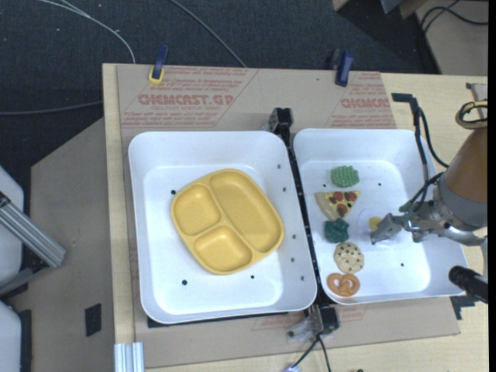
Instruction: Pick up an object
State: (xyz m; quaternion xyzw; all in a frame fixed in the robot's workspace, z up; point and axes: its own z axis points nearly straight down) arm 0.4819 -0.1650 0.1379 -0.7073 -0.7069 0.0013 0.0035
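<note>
In the right bin (pixel 407 277) several toy food items lie in a column: a green leafy piece (pixel 344 177), a pizza slice (pixel 337 202), a dark green piece (pixel 336 229), a speckled cookie (pixel 349 257) and a pretzel (pixel 343 284). My gripper (pixel 384 229) reaches in from the right at mid bin height, its grey fingers pointing left. A small yellow thing (pixel 375 224) shows right at the fingertips. The gripper sits to the right of the dark green piece, apart from it.
The left bin (pixel 147 231) bears a yellow three-compartment tray (pixel 225 220). A black clamp (pixel 280 119) sits between the bins at the back. Black cables (pixel 419 134) run along the right bin's far right side. Bare floor lies in the right bin's lower right.
</note>
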